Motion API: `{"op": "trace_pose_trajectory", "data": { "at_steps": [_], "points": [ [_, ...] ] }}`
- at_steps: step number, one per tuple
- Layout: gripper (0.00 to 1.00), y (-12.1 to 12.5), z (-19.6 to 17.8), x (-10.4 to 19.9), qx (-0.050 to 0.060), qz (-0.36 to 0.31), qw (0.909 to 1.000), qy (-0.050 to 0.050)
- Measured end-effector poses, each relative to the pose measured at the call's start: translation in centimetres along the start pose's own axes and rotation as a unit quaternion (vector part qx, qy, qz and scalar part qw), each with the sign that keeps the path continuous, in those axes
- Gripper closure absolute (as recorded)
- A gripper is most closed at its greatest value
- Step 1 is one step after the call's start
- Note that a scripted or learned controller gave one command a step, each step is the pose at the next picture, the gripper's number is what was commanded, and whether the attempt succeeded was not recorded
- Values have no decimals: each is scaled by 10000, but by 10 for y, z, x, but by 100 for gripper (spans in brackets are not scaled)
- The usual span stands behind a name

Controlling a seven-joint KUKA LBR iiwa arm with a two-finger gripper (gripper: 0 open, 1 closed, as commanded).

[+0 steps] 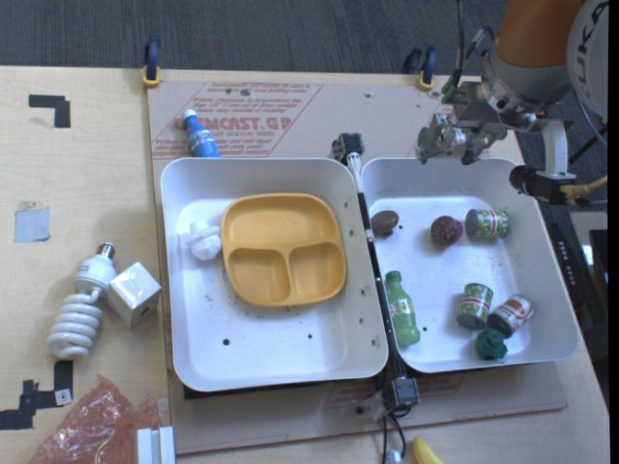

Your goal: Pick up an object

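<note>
This looks like a robotics lab. Two white bins (184,259) sit on a brown board (251,119) that blue clamps (152,61) fix to the far edge of the desk (58,201). Black tape marks (50,108) are stuck near the desk's far left corner. A grey and orange industrial arm (542,27) reaches in, over grey office carpet (290,8). Cables (392,433) run at the near edge.

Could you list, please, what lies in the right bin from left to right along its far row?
Brown round object → dark red ball → green-labelled can on its side, all within the right bin.
</note>
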State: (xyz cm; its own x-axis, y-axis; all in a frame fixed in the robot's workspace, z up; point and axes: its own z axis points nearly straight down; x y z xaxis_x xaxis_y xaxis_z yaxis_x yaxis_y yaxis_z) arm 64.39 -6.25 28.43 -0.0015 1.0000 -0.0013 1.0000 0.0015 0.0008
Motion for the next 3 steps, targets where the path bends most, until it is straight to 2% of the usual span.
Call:
{"op": "trace_pose_trajectory", "data": {
  "at_steps": [1,2,3],
  "points": [
    [100,-29,-23,-125,-3,4,10000,-6],
    [0,-29,-23,-125,-4,4,10000,-5],
    [0,14,164,-111,1,-5,10000,3]
  ]
}}
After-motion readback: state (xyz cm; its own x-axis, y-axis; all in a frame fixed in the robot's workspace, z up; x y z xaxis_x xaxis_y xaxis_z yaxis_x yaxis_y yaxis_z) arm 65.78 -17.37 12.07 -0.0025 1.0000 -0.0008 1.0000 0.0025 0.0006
